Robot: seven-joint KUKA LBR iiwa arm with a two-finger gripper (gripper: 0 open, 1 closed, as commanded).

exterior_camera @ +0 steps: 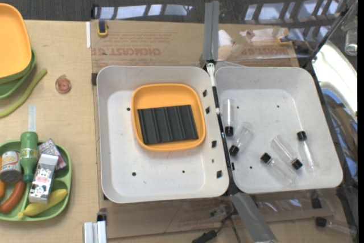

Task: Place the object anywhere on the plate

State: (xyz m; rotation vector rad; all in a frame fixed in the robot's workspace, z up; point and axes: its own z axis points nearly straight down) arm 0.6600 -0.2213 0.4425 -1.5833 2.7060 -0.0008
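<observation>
Apparently the task is already done, or close to it: a dark ribbed slab lies flat on the orange plate, well inside its rim and covering most of its floor. If that slab is the object meant, it only needs to be left where it is. If one of the vials is meant instead, the whole move is still to come. The plate sits in the left bin, toward that bin's far edge and roughly midway between its side walls; the near half of the bin floor is bare white. The right bin, touching the left one along their shared wall, holds five clear vials with black caps, all lying on their sides. Two lie close to the shared wall and three are scattered toward the near right corner, some nearly touching. Whether the gripper is spread or pressed together cannot be told from this view. On the bench, left of the bins, a green tray of toy food and bottles sits at the near left corner, and stacked orange and green dishes rest against the left edge.
</observation>
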